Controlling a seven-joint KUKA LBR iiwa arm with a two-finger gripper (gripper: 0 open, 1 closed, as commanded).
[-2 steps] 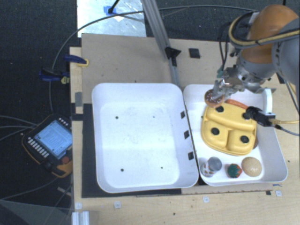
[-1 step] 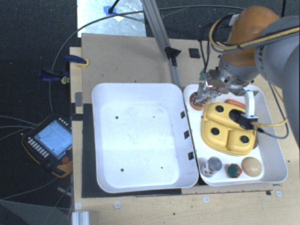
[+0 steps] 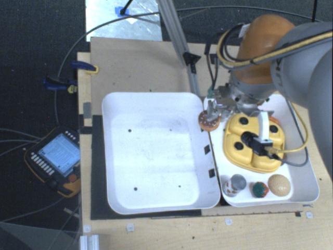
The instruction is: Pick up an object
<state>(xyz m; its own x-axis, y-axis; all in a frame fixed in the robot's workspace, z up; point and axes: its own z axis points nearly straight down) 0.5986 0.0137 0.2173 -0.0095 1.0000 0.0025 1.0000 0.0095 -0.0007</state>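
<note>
my gripper (image 3: 210, 111) is clamped on a small brown donut-looking thing (image 3: 208, 121), right over the seam between the two bins. just beside it, in the right bin (image 3: 307, 184), sits a yellow block toy (image 3: 253, 142).

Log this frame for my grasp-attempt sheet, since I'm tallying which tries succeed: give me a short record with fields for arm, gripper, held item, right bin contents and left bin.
arm: reaches in from the right, over the right bin
gripper: gripper at the right bin's left rim
held item: small round brown object at the fingertips; grip cannot be confirmed
right bin contents: large yellow toy, beige egg-shaped ball, green and red ball, small grey-topped item
left bin: left bin, white with small dark dots
</note>
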